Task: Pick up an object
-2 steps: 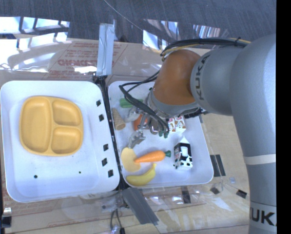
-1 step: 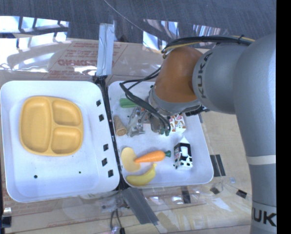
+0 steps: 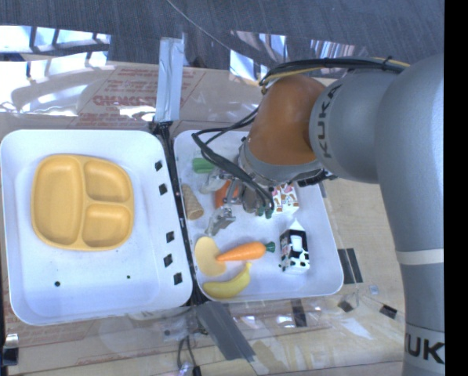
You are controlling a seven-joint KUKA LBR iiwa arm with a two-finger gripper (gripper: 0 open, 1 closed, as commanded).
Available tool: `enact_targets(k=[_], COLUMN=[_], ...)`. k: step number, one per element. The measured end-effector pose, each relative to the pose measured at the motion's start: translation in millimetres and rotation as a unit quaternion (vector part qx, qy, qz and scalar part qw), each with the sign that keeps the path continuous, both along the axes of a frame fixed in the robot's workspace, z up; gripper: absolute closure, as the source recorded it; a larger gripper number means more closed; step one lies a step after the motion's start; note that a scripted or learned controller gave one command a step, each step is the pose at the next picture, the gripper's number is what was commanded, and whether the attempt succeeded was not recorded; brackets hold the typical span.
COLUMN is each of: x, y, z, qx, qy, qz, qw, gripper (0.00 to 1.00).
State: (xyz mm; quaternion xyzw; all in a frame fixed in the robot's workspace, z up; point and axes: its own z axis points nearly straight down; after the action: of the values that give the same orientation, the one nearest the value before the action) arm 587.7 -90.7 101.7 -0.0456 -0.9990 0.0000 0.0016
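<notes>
The gripper (image 3: 232, 204) hangs low in the right bin (image 3: 324, 245), its tip above a small grey object (image 3: 218, 224), though the cluttered view leaves it unclear whether anything is gripped. Just below lie a carrot (image 3: 241, 251), a banana (image 3: 226, 285) and a milk carton (image 3: 295, 251). A yellow divided plate (image 3: 81, 200) sits in the left bin (image 3: 30, 288).

Grey arm (image 3: 375, 124) from the right, hand (image 3: 241, 198) low.

Yellow divided plate (image 3: 82, 201) in left white bin (image 3: 14, 288), taped cardboard (image 3: 124, 92) behind
</notes>
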Motion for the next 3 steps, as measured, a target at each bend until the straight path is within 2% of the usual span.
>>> enact_targets(k=[1,2,3], x=[5,6,6], y=[-6,-4,-4], z=[-10,1,0], qx=[-0.0006,-0.0007,-0.0006], qy=[-0.002,-0.004,-0.003], qz=[-0.128,-0.124,-0.124], qw=[0.9918,0.9922,0.9923], gripper=[0.00,1.00,0.00])
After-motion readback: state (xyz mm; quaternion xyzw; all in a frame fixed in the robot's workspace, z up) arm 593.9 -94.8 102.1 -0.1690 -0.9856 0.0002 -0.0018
